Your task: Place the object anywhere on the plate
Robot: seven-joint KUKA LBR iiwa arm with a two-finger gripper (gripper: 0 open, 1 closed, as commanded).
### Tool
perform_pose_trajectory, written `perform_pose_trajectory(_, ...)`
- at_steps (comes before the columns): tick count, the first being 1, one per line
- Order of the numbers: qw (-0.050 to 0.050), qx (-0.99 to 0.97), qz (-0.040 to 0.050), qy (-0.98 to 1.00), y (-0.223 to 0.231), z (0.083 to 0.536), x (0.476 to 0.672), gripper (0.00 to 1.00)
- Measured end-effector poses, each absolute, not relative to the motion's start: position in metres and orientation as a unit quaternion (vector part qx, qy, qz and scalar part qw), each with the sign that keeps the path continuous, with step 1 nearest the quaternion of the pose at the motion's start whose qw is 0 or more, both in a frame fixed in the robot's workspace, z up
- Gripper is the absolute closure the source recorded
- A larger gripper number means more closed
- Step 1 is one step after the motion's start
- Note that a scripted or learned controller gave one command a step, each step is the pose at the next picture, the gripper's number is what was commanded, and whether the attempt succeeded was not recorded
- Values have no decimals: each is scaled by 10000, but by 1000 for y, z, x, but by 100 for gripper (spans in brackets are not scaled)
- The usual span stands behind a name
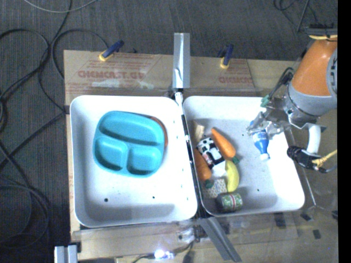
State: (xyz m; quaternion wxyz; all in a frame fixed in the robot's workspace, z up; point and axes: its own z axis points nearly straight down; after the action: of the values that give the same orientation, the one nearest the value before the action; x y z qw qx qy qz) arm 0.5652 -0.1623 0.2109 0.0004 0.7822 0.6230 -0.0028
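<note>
Two shallow white bins sit side by side on a brown cardboard sheet, their rims rounded and smooth like moulded plastic. The left bin [82,201] holds a light blue plate [130,143], a rounded-corner tray divided into three compartments, one long across the top and two smaller below; its surface looks glossy. A brown edge peeks out behind the plate's upper right corner, too hidden to identify.

The right bin [285,193] has a speckled grey floor. Along its left side lies a cluster of toy food: an orange carrot [223,142] with a tapered shape, tilted; a second orange piece [202,167] below it against the bin wall; a black-and-white patterned block [209,149] between them; a curved yellow banana [232,175]; and a small green can [230,201] lying on its side with a dark label I cannot read.

The grey arm with its orange band [317,70] reaches in from the right. The gripper [263,131] hangs over the right bin's upper right area, and a small blue-and-white object [262,145], tube-like in shape, sits just under its tip. Whether the jaws are open, closed or gripping that object I cannot tell.

The cardboard [120,73] carries faded reddish printing, not legible. Two clamps with yellow and blue handles [111,50] [225,57] pinch its back edge, and a grey metal bar [180,64] stands upright between the bins.
</note>
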Motion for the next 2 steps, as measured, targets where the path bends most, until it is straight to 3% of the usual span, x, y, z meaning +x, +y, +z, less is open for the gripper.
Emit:
perform_pose_trajectory(1,4,8174,-16,5761,-98,302,593,100)
perform_pose_trajectory(2,6,8198,-18,5727,-117,353,615,100)
